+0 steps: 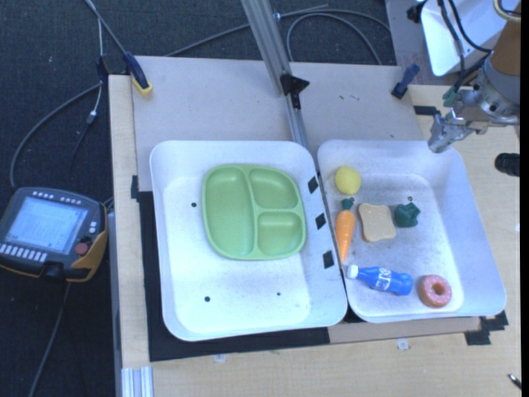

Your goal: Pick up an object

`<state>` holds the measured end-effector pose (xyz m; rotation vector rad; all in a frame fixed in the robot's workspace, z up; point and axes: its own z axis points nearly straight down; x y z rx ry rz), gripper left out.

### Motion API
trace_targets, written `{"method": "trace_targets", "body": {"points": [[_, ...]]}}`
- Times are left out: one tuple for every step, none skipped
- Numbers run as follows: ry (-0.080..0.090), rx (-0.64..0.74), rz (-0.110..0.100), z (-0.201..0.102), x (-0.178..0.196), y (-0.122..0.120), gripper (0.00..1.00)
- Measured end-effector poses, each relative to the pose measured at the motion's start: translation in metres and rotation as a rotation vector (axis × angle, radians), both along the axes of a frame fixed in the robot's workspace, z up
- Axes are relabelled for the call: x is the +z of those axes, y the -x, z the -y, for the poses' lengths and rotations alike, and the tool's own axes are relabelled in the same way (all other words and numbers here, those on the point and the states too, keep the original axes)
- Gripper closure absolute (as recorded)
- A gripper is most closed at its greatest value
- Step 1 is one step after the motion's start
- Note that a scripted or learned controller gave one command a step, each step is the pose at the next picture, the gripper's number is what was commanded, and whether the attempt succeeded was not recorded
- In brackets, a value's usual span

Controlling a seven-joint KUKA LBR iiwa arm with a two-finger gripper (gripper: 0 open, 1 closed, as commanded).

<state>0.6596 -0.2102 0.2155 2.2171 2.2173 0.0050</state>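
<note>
The gripper (441, 136) hangs over the far right corner of the right bin (471, 222), above its rim; whether the claw is spread or pressed together I cannot tell. In that bin, a lemon (347, 179) lies near the far left corner, a carrot (344, 231) along the left edge, toast (376, 222) and a green toy (406, 214) mid-bin, a blue bottle (380, 279) and doughnut (435, 290) by the near edge. A green plate (252, 212) sits in the left bin (178, 288)

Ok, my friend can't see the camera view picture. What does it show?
A robot gripper hovers over the right bin's far corner. That bin holds a toy lemon, carrot, bread, bottle and donut; the left has a green plate.
</note>
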Motion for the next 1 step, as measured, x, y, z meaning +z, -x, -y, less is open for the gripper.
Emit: {"method": "trace_targets", "body": {"points": [[-0.001,0.001,-0.002,-0.0001,0.0238,-0.0011,1.00]]}}
